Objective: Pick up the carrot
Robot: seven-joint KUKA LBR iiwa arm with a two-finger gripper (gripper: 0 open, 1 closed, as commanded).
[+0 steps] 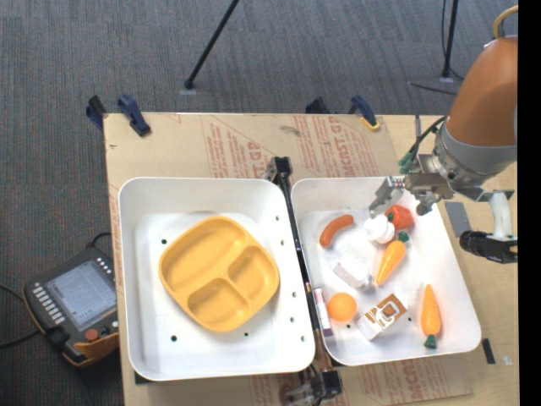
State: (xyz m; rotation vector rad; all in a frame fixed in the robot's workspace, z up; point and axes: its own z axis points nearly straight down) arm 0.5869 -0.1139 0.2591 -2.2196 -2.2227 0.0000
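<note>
carrot (390,261), orange, tapered, tilted, green stub seemingly at top

You are looking at a cardboard-topped bench (220,146) carrying two white bins side by side: left bin (139,227), right bin (448,286), their inner rims touching. Blue clamps (133,112) are gripping its far edge.

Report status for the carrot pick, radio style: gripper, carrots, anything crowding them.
Gripper above right bin's far edge, holding nothing. Two carrots: middle carrot touching tomato and white piece; right carrot lying apart.
</note>
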